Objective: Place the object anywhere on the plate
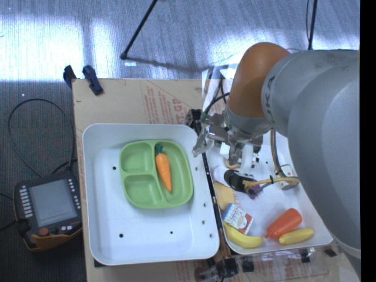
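Carrot (163, 169) is lying in the green plate's (133, 159) three o'clock compartment — looking done; gripper (239, 164) is hovering, grip state unreadable.

Banana (244, 238), carton (237, 218), handheld pendant (49, 206)

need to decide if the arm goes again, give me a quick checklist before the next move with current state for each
1. Carrot on the plate: ok, it lies in the plate's long right compartment.
2. Plate inside the left bin: ok.
3. Gripper away from the plate: ok, it is over the right bin.
4. Gripper open or shut: cannot tell, the wrist hides it.
5. Anything held: cannot tell.
6. Right bin items free to pick: ok, banana, carton and orange bottle lie clear of the arm.
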Tool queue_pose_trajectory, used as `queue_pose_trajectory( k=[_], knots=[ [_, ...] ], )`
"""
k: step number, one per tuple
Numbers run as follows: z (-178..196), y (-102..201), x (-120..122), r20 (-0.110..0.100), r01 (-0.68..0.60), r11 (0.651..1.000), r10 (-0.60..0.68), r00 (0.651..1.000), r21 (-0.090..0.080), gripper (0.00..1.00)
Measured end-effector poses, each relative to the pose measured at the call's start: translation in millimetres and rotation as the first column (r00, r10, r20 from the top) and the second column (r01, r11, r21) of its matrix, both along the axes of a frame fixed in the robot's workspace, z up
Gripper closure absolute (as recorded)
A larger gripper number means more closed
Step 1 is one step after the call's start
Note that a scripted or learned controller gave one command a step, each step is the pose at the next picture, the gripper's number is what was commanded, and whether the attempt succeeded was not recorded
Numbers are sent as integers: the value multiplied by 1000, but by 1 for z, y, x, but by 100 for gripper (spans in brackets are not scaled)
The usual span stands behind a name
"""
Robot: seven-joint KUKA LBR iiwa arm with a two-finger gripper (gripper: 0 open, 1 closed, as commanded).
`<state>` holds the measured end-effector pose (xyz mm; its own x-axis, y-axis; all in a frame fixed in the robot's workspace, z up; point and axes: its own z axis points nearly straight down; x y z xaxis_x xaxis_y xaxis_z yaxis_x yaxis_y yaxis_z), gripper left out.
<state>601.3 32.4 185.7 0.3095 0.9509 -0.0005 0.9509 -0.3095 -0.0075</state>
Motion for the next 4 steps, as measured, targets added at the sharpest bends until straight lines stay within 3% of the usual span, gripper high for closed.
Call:
queue_pose_trajectory(
  k=[4],
  knots=[
    [0, 0, 0, 0, 0, 1000, 0, 1000, 0, 0]
  ],
)
